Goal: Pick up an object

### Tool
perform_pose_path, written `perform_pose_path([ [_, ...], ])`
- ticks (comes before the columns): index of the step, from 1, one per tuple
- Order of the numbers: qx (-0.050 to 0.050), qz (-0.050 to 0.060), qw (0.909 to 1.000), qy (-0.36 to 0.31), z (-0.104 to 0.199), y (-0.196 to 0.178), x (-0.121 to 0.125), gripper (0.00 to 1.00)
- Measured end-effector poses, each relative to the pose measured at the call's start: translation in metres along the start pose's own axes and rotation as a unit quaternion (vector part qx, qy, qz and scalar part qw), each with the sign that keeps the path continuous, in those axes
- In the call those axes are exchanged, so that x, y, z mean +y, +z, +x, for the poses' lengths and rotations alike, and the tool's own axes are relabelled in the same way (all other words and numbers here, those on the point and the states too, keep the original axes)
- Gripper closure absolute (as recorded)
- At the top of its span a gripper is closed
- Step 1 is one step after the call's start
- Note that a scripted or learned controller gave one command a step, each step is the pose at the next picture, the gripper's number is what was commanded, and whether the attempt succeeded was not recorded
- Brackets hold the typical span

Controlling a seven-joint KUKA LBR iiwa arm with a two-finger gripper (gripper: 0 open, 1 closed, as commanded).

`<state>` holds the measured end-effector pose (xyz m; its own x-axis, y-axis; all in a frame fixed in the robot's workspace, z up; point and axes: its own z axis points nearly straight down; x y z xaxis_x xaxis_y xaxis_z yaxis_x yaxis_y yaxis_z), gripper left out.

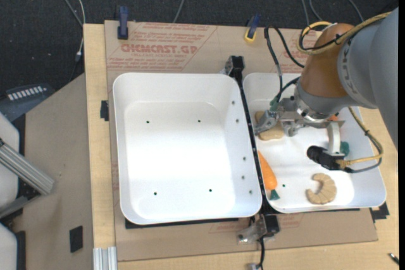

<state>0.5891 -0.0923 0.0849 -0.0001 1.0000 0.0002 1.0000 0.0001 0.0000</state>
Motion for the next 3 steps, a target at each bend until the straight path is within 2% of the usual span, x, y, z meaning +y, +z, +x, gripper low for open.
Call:
perform_pose_path([
  [1, 0.000, -0.001, 1.0000, 0.000, 0.000, -0.011, 0.000, 1.00],
  [2, 0.000, 0.000, 1.0000, 0.001, 0.056, -0.074, -0.012, 1.00],
  [3, 0.001, -0.001, 1.0000, -0.003, 0.121, -0.103, 0.007, 1.00],
])
